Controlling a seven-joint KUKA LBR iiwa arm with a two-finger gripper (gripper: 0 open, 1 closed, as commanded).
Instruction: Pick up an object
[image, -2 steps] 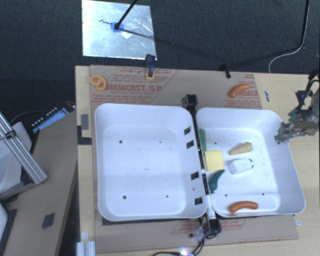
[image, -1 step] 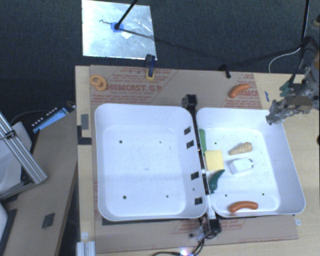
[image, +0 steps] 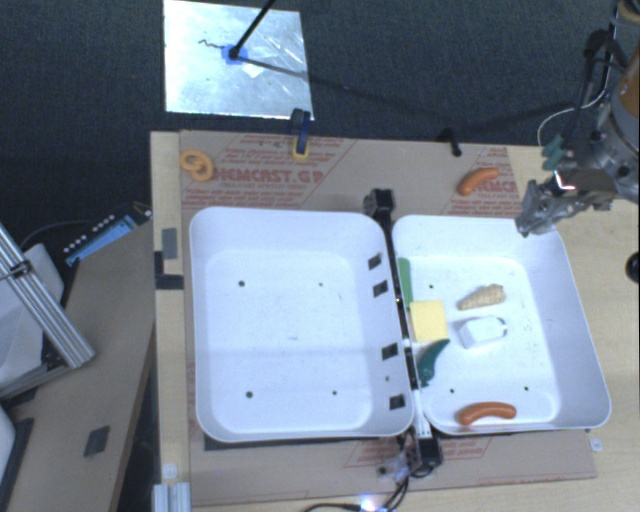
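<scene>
The right bin (image: 560, 300) holds a tan corn-like piece (image: 482, 296), a yellow block (image: 428, 321), a white piece (image: 482, 331), an orange sausage (image: 486, 412), a green strip (image: 404, 280) along the left wall and a teal piece (image: 428, 360). My gripper (image: 538, 215) hangs above the bin's far right corner, apart from all the objects. Nothing shows between its fingers.
The left bin (image: 290, 320) sits beside the right one, joined by black clips (image: 380, 205). On the cardboard behind lie a second orange sausage (image: 478, 180), a pretzel-shaped ring (image: 197, 163) and a yellow clamp (image: 299, 135). A metal sheet (image: 238, 60) lies farther back.
</scene>
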